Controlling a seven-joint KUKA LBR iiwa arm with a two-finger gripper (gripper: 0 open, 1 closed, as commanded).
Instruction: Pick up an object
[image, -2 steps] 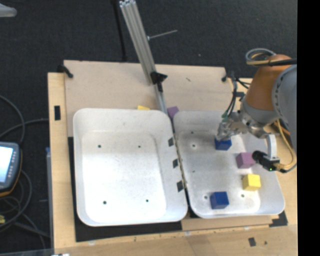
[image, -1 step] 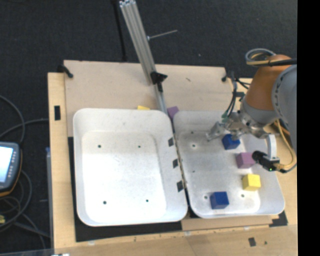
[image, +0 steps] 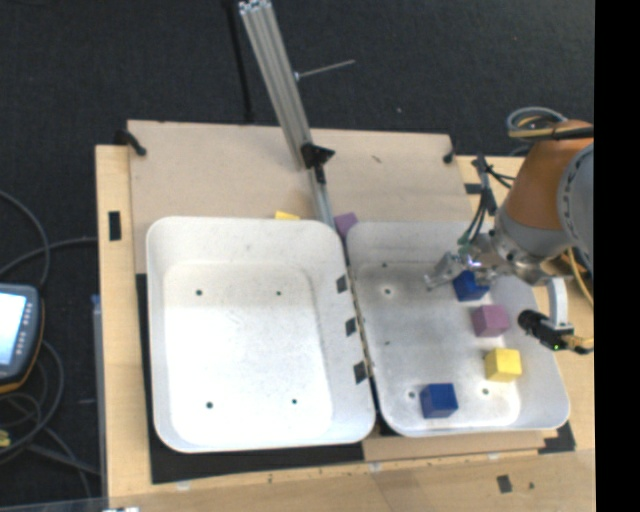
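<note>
Camera view, right bin: I log the claw low over its upper part, its grip state I cannot tell. Blue cube touching the claw; purple cube, yellow cube, second blue cube nearer the bin's lower edge.

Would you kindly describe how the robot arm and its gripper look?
The arm is grey with a broad orange band above the wrist. Thin cables run down its side. The gripper is small, pale and metallic.

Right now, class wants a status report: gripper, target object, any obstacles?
Gripper low in right bin, over blue cube. Grip unconfirmed. Purple cube close beside it.
</note>
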